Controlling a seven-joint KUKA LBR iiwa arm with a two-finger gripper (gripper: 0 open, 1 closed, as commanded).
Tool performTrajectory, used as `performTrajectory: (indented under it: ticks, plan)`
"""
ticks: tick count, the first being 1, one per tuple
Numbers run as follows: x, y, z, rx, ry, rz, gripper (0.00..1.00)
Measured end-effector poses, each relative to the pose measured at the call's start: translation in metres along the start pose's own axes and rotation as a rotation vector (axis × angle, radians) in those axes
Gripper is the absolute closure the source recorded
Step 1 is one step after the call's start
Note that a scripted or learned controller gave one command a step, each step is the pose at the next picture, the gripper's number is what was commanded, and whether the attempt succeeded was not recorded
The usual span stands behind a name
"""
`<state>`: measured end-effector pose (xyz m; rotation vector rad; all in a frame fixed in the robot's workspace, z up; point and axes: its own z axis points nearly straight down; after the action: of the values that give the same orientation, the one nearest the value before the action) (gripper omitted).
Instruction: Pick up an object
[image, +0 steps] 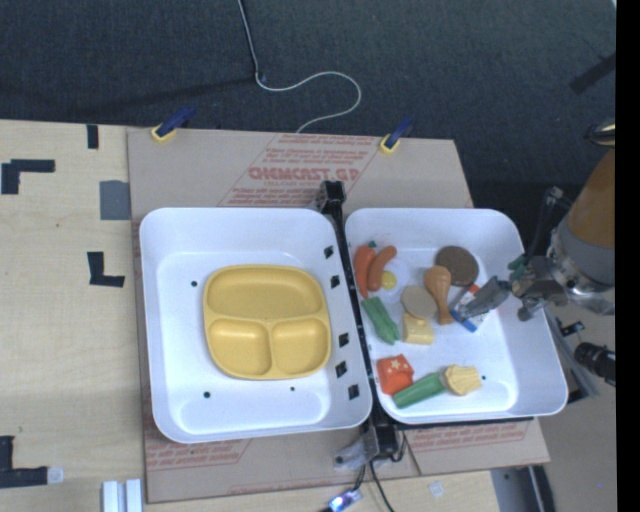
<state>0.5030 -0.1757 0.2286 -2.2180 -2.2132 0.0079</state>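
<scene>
We judge the toy foods in the right bin (535, 385) to be light, stiff, slick plastic, and the drumstick (439, 286) near the bin's middle looks best pinched across its narrow shank, though the grey disc (418, 300) and yellow wedge (419, 331) touch or crowd it. Our gripper (487, 298) hangs low beside a small blue piece (465, 321); whether the fingers are spread or closed we cannot tell. The bin's right half offers bare floor for lowering, while its raised rim and the left bin (165, 240) with the yellow tray (267, 320) bound us.
</scene>
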Motion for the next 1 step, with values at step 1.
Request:
performTrajectory:
  ticks: [1]
  plan:
    - [0.0003, 0.0019, -0.0039, -0.008, -0.002, -0.003, 0.00]
